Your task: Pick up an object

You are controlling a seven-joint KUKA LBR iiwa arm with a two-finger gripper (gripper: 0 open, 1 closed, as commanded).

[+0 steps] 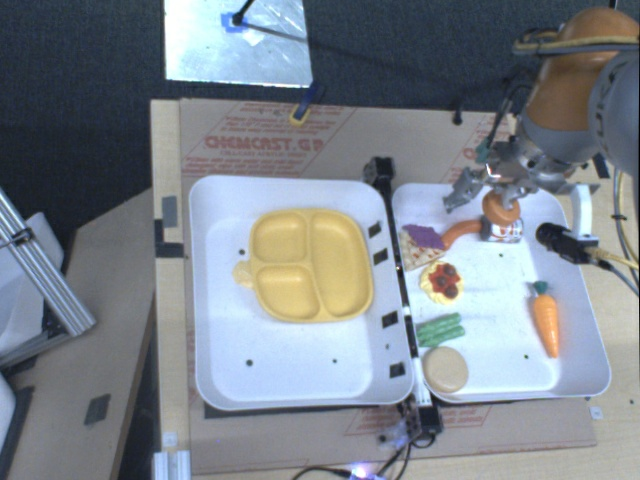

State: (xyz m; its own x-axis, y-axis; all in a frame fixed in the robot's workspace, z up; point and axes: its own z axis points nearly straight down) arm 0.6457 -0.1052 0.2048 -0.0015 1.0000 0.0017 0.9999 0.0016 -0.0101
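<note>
Gripper (pixel 503 211) sitting low in right white bin (pixel 580 368), fingers closing on small orange-topped toy object (pixel 502 218) near bin's far edge; orange plastic carrot (pixel 545 323) lying apart.

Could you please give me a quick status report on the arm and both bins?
Claw low over right bin's far edge, nothing seen in it. Carrot, green beans untouched. Yellow tray in left bin.

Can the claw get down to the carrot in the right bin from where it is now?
Probably yes. The carrot lies alone near the right bin's right wall, nothing on top of it; the claw hovers at the bin's far edge.
</note>
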